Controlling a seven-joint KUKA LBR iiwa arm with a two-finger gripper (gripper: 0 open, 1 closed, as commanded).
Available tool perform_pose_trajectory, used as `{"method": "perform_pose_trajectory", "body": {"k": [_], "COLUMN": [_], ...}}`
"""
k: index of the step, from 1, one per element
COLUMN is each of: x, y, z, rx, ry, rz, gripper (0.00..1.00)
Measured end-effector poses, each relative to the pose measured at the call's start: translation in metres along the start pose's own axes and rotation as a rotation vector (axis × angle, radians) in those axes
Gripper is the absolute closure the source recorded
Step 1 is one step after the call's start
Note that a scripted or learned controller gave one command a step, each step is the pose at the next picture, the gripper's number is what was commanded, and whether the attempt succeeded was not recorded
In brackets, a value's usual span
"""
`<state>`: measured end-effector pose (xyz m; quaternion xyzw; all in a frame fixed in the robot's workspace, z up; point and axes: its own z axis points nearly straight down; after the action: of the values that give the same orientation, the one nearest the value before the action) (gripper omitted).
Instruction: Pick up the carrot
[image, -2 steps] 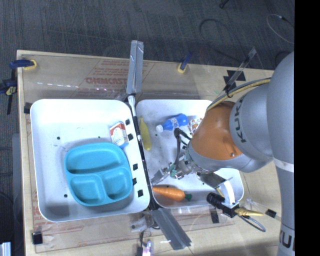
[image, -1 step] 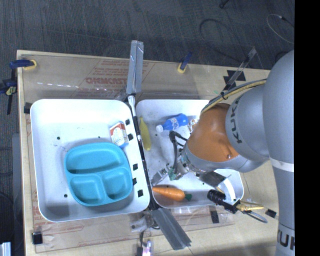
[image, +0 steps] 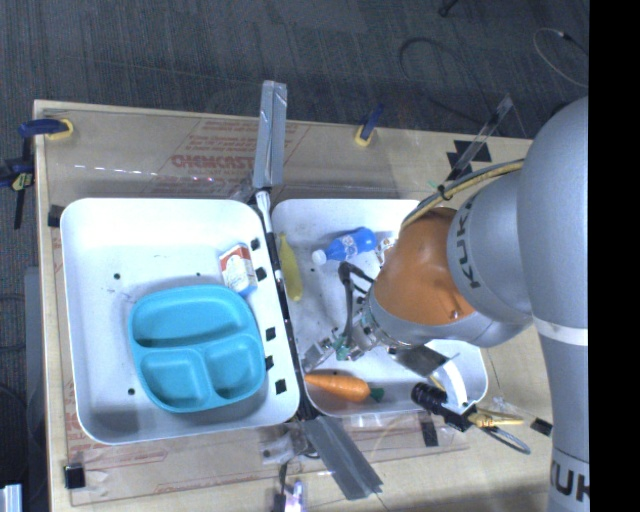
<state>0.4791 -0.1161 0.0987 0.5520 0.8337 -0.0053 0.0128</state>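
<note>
Camera view looks down at a slant on the bench (image: 150, 150), which carries two shallow white bins side by side. Locate the carrot (image: 338, 385) in the right-hand bin (image: 330, 206) of the view. It lies flat on the bin floor along the near wall, close to the near-left corner. Its orange body points toward the view's left and its green stub toward the right.

Note that the claw (image: 337, 349) sits just beyond the carrot in the picture, near it but with a thin strip of white floor between the two. The carrot rests on the floor and is not gripped. You cannot tell from this angle whether the claw is wide or narrow, because the wrist and its fittings crowd that spot. The arm (image: 560, 230) reaches in from the view's right, and its orange band (image: 420, 280) covers much of the bin's middle and right part.

Observe the other contents of the same bin. A long yellow item (image: 290, 268) lies along the left wall. A blue-and-white bottle (image: 350, 243) lies near the far wall, just beside the orange band.

Refer next to the left-hand bin (image: 70, 215). A blue divided plate (image: 195, 345) with three compartments sits toward its near-right part. A small red-and-white packet (image: 236, 268) lies just beyond the plate's far-right corner, beside the wall next to the other bin.

A grey metal bar (image: 270, 130) runs from the junction of the two bins across the far side of the bench. A blue clamp (image: 370, 122) grips the far edge nearby.
</note>
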Motion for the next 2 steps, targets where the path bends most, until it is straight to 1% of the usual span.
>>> {"method": "perform_pose_trajectory", "body": {"k": [1,2], "x": [0.0025,0.0023], "y": [-0.0023,0.0004], "z": [0.0041,0.0031], "rx": [0.007,0.001], "ry": [0.005,-0.004], "rz": [0.226,0.088], "gripper": [0.00,0.00]}}
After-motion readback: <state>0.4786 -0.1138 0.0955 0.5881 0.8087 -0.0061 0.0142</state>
